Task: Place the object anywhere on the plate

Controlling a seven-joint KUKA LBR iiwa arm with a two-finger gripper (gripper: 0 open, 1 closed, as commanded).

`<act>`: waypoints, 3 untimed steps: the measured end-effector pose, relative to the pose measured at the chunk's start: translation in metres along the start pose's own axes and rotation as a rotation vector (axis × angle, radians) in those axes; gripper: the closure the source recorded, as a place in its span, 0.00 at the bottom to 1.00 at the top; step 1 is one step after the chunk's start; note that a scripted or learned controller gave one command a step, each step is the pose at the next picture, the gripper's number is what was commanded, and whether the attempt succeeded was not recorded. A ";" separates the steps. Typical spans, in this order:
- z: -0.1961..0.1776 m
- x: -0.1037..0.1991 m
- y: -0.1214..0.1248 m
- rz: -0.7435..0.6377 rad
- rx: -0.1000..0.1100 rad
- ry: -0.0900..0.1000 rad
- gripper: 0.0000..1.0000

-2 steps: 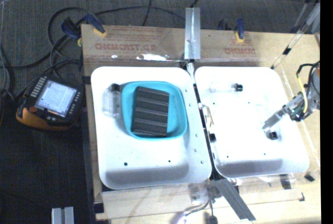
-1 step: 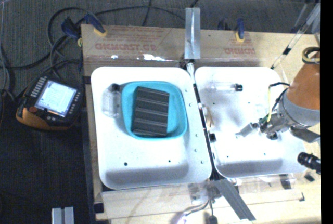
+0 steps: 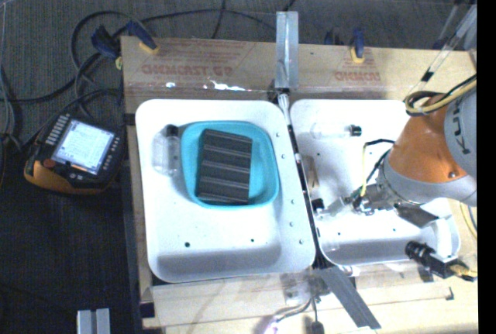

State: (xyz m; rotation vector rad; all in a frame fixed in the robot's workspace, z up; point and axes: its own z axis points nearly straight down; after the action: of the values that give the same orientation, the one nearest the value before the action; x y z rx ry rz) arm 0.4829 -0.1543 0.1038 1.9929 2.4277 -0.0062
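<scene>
A dark ridged block (image 3: pixel 225 167) lies on the blue plate (image 3: pixel 267 170) in the left bin (image 3: pixel 213 251) — the gripper (image 3: pixel 349 202) hangs over the right bin (image 3: pixel 372 243).

Arm (image 3: pixel 446 162): grey casing, rounded joints
Band (image 3: pixel 422 150): orange, above wrist
Cables (image 3: pixel 422 98): yellow and black, looped beside band
</scene>
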 end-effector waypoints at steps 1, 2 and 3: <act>-0.033 -0.050 0.006 -0.540 -0.003 0.000 0.00; -0.137 -0.069 -0.012 -0.729 -0.005 -0.001 0.00; -0.076 -0.046 -0.008 -0.181 -0.002 0.004 0.00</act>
State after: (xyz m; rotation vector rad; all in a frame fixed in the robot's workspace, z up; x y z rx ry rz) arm 0.4842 -0.2007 0.1800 1.7663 2.5999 -0.0003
